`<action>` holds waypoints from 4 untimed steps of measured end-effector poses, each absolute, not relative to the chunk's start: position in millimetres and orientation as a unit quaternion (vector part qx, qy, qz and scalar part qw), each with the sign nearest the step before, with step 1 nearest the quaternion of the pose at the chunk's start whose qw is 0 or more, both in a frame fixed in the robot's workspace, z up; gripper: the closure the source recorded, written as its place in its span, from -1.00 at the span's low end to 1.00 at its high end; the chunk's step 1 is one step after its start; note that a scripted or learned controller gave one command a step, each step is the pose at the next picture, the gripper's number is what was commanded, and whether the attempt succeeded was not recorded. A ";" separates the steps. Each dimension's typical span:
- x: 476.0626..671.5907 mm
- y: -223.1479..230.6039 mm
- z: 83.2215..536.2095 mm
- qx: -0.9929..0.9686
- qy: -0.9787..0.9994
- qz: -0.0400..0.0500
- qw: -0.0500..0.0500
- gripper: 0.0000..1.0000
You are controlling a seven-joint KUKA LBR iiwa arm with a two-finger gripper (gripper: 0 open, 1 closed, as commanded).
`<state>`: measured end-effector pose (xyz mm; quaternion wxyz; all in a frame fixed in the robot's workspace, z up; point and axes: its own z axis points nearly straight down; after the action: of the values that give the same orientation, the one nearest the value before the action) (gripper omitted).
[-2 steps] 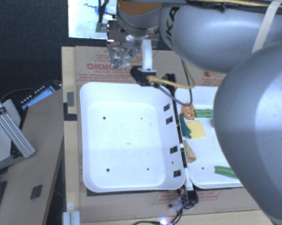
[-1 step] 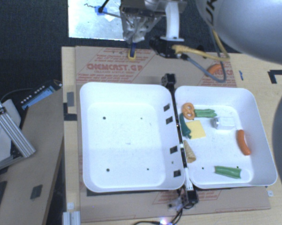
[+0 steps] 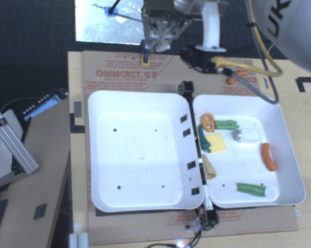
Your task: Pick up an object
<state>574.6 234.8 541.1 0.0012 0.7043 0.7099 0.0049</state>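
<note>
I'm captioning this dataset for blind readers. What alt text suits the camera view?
A robot gripper hangs above the bench behind two white bins; the right bin holds toy food, including a pretzel, cheese slice, sausage and green pods.

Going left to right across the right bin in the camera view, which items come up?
Ice cream cone → yellow cheese slice → clear cup → orange sausage. The pretzel, green pieces and bean pods overlap these in order, so I leave them out.
</note>
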 end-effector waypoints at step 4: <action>508.3 14.4 535.8 0.704 0.710 0.001 0.000 1.00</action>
<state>508.3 14.4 535.8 0.0003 0.7044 0.7098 0.0015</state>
